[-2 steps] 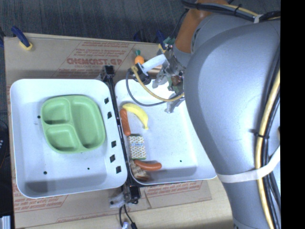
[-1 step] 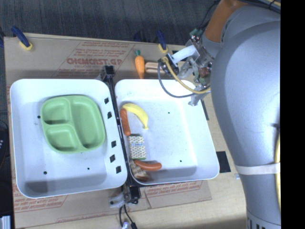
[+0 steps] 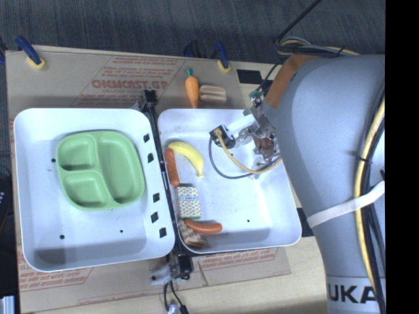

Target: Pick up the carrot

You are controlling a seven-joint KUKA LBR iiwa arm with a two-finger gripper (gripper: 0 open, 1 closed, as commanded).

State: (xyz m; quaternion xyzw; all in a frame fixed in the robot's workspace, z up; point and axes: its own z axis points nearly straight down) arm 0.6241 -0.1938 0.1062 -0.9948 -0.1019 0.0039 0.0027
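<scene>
A dark carpeted floor surrounds the tabletop [image 3: 131, 70], which is covered in printed cardboard and bears two white bins side by side. The carrot [image 3: 191, 90] lies outside both bins, on the cardboard just beyond the far rim of the right bin [image 3: 275, 227], beside a small tan block [image 3: 213, 94]. The gripper [image 3: 262, 142] hangs over the right bin's far right corner, near a loop of yellow cable; whether it is spread or closed I cannot tell. The risk: a descent here lands inside the bin, well apart from the carrot, and reaching over could catch the rim or knock the block. The green tray [image 3: 99, 169] sits in the left bin [image 3: 26, 175].
</scene>
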